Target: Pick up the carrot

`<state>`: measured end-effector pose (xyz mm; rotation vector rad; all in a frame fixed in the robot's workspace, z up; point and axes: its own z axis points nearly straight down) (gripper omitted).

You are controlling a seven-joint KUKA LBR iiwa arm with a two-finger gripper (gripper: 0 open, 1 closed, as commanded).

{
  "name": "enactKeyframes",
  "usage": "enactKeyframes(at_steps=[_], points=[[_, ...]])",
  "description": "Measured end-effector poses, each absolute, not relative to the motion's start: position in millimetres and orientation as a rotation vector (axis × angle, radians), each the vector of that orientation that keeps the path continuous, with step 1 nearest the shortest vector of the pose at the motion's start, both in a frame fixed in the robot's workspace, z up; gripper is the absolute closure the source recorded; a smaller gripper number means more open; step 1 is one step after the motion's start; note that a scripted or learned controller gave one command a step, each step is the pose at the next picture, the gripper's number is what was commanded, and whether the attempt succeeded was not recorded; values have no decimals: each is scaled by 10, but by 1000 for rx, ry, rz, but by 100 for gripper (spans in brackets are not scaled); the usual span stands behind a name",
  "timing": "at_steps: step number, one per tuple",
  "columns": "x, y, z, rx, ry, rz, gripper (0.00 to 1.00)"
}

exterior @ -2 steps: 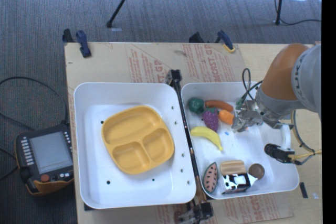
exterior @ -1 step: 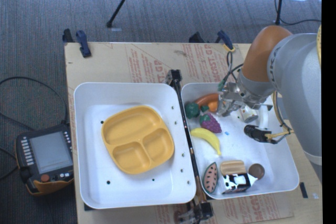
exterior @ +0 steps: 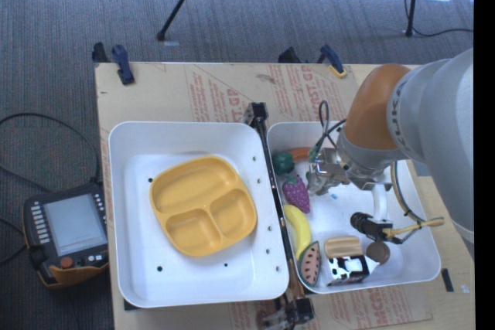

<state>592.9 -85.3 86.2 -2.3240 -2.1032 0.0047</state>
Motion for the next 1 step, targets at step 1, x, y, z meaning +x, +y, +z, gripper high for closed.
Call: enactKeyframes(at_steps=[1], points=[[5929,-918,874,-2337,-2107,13,0]])
